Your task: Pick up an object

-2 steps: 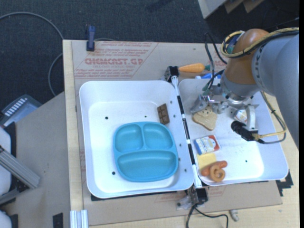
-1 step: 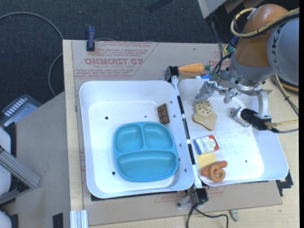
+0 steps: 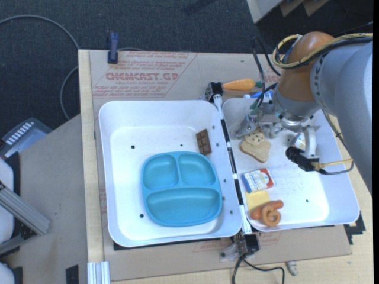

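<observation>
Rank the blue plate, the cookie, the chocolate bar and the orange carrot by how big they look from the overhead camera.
1. Blue plate, by far.
2. Cookie and carrot: too alike to rank, and the carrot lies farther back.
3. Chocolate bar, smallest.

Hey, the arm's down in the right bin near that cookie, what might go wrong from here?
1. The pincer sits at the cookie's upper edge, not over its middle, so a grasp may slip off.
2. The cookie lies flat on the right bin floor, hard to get under.
3. The carrot rests on the rim behind the wrist and might get knocked off.
</observation>
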Controlling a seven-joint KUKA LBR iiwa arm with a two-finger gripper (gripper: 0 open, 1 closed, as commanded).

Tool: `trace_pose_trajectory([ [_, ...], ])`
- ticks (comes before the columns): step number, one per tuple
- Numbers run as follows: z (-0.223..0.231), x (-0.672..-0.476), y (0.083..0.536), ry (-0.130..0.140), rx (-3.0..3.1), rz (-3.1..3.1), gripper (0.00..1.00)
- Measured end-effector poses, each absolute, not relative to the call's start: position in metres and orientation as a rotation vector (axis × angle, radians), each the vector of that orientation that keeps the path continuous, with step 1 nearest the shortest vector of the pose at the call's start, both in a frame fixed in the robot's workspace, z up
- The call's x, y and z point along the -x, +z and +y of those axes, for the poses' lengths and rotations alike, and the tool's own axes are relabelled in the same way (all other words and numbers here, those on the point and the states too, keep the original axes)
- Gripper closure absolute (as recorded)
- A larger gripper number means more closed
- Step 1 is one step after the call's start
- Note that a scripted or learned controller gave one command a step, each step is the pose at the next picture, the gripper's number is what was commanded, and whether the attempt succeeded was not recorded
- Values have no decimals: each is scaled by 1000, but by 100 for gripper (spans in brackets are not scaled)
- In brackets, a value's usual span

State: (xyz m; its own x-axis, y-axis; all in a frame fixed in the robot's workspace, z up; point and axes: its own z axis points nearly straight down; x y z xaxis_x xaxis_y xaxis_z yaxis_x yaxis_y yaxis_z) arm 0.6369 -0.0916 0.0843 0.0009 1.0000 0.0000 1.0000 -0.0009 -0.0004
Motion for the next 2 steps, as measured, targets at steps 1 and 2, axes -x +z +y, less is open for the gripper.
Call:
trace_pose_trajectory([
  [1, -79, -637, 186, -2, 2222, -2224, 0],
  [2, -36, -599, 185, 1, 2219, -2221, 0],
])
